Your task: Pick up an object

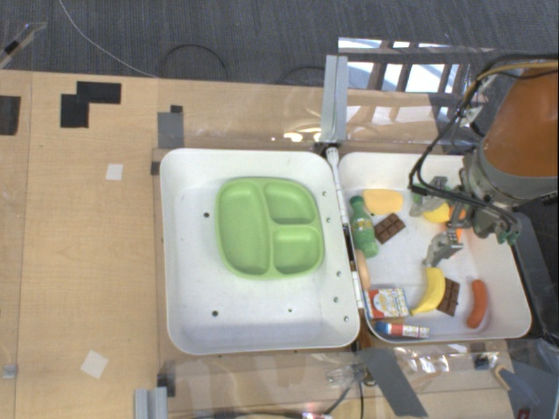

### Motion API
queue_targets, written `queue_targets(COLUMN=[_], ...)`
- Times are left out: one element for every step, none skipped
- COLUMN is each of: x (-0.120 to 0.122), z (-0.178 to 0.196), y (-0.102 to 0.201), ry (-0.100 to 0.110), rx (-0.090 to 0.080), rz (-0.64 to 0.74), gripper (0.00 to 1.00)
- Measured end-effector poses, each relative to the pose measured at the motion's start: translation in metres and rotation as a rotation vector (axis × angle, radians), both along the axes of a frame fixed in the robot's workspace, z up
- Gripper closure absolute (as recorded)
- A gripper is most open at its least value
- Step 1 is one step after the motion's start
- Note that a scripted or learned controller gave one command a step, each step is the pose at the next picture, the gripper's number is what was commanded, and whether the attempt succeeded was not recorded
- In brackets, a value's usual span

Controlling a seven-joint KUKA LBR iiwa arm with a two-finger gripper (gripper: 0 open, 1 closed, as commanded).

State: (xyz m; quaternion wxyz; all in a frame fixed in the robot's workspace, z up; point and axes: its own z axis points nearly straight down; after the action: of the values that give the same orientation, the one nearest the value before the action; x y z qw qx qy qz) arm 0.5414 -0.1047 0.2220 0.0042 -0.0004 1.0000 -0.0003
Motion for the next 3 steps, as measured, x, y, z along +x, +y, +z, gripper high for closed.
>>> queue_targets(x=[0.011,0.086,0.053], z=[-0.124,-0.133,-0.133], y=[-0.061,-0.028,-0.066], ry=[-0.005,-0.006,-0.005], rx=[-0.004,-0.001,-0.005], rz=[0.19,0.188,0.248], gripper=[0.0,0.0,0.0])
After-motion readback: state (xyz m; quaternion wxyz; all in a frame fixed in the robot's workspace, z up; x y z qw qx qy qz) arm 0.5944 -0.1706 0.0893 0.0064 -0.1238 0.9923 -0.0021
